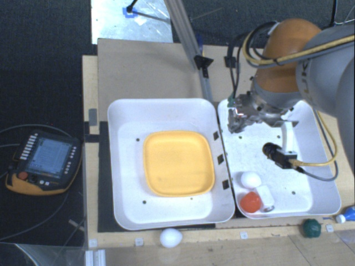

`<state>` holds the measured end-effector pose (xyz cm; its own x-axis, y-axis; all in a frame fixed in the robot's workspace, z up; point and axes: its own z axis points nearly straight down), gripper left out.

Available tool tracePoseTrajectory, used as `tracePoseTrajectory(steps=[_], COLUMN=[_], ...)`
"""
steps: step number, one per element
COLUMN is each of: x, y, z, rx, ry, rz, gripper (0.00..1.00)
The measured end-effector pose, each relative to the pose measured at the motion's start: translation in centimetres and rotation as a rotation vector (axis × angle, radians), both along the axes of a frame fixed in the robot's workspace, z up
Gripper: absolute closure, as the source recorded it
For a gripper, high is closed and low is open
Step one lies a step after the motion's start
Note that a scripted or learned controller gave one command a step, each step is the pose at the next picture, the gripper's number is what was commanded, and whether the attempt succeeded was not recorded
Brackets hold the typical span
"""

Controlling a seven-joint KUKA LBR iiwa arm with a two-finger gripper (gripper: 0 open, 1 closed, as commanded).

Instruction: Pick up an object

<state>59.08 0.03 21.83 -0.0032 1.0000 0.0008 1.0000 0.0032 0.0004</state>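
Camera view: arm [310, 65] comes in from the right, orange band above the wrist sitting over the right bin's [319, 195] far edge, wrist bent down so the gripper [237, 119] hangs at that bin's far-left corner, just beside the divider between the bins. Gripper is small and cluttered with cabling here; can't tell how far it's spread, and can't make out anything in it. A yellow cable loops from the wrist across the right bin's floor. Candidate objects sit well apart from the gripper at the near end of the right bin: white egg-shaped object [250, 179], red ball [250, 201] just in front of it, white cylindrical piece [264, 197] touching the ball's right side. Left bin [125, 165] holds a yellow square plate [178, 163], lying flat. Another white egg [171, 238] lies on the bench outside the left bin's near edge.
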Motion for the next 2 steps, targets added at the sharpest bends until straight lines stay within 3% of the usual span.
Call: tracePoseTrajectory(steps=[2], x=[-7.7], y=[7.1], z=[1.0], rx=[0.001], ry=[-0.001], rz=[0.001], gripper=[1.00])
